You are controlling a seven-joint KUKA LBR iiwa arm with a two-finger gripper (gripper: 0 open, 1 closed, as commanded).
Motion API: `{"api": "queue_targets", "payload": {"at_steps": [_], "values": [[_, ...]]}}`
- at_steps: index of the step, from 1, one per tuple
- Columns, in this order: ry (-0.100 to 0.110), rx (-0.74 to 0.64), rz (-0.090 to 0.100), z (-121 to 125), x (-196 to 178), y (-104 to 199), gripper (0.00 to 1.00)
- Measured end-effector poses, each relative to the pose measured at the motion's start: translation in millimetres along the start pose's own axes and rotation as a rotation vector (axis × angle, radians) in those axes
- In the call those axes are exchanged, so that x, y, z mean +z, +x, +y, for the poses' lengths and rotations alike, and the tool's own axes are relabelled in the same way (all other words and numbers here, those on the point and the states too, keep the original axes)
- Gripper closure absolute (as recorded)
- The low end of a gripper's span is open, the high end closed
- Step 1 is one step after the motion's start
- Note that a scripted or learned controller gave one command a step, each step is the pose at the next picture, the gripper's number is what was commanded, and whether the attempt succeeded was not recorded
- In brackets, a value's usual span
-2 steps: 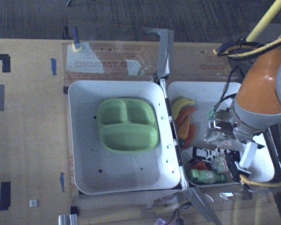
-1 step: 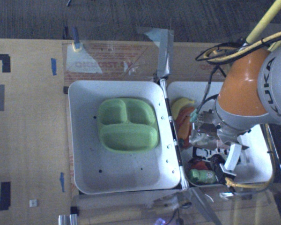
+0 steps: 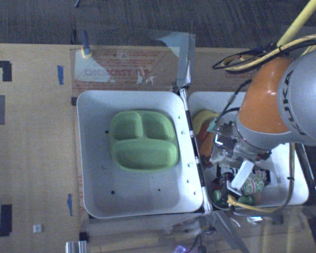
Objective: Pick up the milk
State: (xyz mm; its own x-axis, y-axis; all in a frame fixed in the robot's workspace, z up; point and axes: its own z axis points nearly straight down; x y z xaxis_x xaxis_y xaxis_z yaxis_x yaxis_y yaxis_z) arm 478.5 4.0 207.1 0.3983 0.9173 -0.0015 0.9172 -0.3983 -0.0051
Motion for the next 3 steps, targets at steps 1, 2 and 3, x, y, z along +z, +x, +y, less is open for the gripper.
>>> {"api": "queue_targets", "payload": {"at_steps": [1, 2, 3], "values": [[0.001, -0.002, -0.001, 0, -9, 0, 1.0], [0.0, 0.109, 0.0, -18, 0, 45, 1.0], [-0.001, 0.071, 0.0, 20, 23, 13, 1.0]]}}
